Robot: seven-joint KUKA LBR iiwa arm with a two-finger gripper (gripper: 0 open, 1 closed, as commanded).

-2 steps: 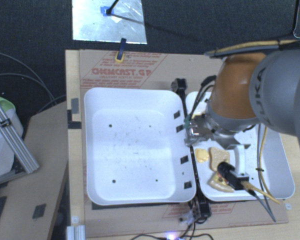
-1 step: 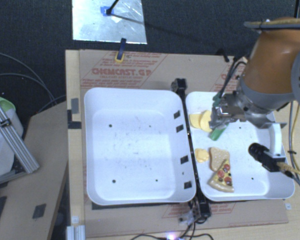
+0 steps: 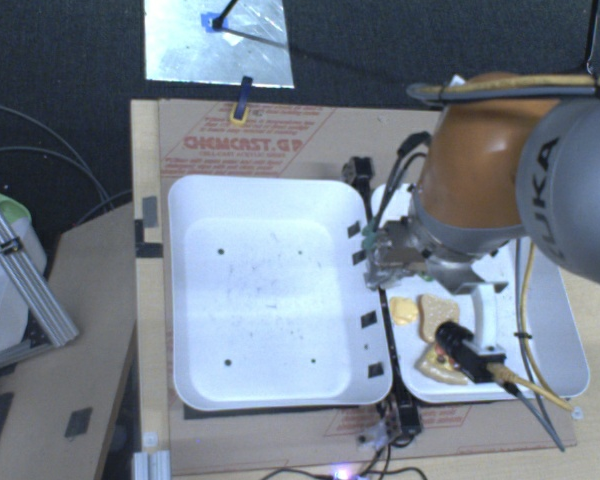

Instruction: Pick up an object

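The arm reaches in from the right and hangs over the right bin (image 3: 570, 363), covering most of it. My gripper (image 3: 405, 268) sits low at that bin's left side, close to the divider between the bins. Just below it lie a yellow piece (image 3: 404, 311) and a tan, toast-like slice (image 3: 437, 313). Another tan and white piece (image 3: 435, 368) rests near the bin's front edge. The wrist hides whatever lies directly under the gripper.
The left bin (image 3: 270, 288) is a shallow white tray with a few dark specks on its floor. Black clips (image 3: 370, 318) line the seam between the bins. A cardboard sheet (image 3: 250, 133) lies under both bins.
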